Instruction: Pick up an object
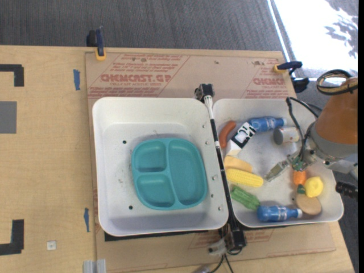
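Gripper (pixel 297 162): low in right bin (pixel 335 212), among toys; grip state cannot tell.
Nearest items: carrot (pixel 299 178), lemon (pixel 313 186), just beside.
Further items: corn (pixel 244 178), blue bottle (pixel 277 212).
Left bin (pixel 108 169): teal divided tray (pixel 168 174).

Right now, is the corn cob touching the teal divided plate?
Apart. In the camera view the corn cob lies in the right bin, while the teal divided plate sits in the left bin, the bin walls between them.
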Available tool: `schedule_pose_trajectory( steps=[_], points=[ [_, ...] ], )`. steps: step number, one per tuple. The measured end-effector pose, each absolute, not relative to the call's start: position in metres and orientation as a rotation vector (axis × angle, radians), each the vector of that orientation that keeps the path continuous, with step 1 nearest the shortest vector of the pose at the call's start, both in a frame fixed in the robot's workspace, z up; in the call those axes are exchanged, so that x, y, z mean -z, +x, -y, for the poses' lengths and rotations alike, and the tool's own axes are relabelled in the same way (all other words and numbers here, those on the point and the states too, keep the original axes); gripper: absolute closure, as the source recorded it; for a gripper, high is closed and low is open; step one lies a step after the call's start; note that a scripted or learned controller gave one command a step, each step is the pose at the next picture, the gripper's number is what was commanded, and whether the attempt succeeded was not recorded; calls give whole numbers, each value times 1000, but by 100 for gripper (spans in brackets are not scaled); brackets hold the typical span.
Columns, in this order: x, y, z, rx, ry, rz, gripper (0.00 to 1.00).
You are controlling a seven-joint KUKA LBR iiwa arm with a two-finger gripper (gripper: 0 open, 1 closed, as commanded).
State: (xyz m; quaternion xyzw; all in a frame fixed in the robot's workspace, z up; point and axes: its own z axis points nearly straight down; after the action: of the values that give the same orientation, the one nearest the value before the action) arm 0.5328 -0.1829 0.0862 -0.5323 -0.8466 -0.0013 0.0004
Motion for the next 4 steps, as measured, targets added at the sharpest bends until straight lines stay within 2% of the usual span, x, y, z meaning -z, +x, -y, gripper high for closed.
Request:
schedule_pose_trajectory(
  steps=[1,2,3,4],
  points=[
    [-86,497,165,3,-1456,2790,0],
    [-98,499,166,5,-1460,2795,100],
    [-97,507,113,2,-808,3036,100],
    [-194,497,64,3,-1229,2897,100]
  ],
)
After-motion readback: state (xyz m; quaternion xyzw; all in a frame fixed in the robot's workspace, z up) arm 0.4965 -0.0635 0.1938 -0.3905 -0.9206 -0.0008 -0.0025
